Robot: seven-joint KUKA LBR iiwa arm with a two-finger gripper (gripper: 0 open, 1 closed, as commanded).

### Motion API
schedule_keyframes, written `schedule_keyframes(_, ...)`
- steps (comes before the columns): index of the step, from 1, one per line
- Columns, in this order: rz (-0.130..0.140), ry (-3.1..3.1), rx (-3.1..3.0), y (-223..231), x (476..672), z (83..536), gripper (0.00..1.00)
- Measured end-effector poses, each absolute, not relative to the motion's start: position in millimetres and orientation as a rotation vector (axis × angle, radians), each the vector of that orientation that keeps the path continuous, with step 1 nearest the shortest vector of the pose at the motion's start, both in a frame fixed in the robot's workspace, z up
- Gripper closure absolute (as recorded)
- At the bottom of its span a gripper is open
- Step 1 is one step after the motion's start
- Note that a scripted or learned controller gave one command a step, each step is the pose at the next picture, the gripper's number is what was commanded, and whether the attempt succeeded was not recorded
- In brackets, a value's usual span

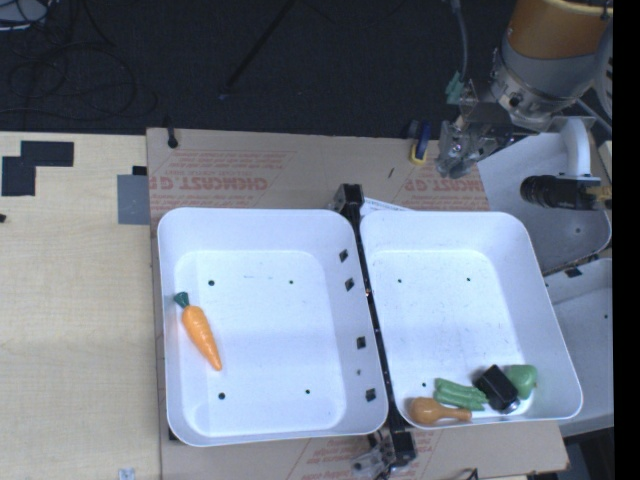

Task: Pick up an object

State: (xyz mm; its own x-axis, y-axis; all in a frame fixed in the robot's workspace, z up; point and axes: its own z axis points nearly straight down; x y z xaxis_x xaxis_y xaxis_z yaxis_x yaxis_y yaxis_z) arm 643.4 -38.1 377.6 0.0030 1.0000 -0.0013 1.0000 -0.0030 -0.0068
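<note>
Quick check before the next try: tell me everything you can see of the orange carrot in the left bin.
The orange toy carrot with a small dark green top looks like smooth plastic, tapered from a broad head to a blunt tip. It lies flat on the floor of the shallow white left bin, close to that bin's left wall, green end toward the far side, tip pointing near and slightly right. Nothing else touches it; it lies alone, intact, casting a faint shadow.

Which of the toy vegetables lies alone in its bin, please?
The orange carrot, by the left wall of the left bin. The green bean, the tan gourd and the green piece crowd the right bin's near corner.
</note>
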Motion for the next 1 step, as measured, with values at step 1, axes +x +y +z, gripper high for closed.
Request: schedule_keyframes(1,0.008,-2.222,-2.212,12.2,643.2,327.4,1.00)
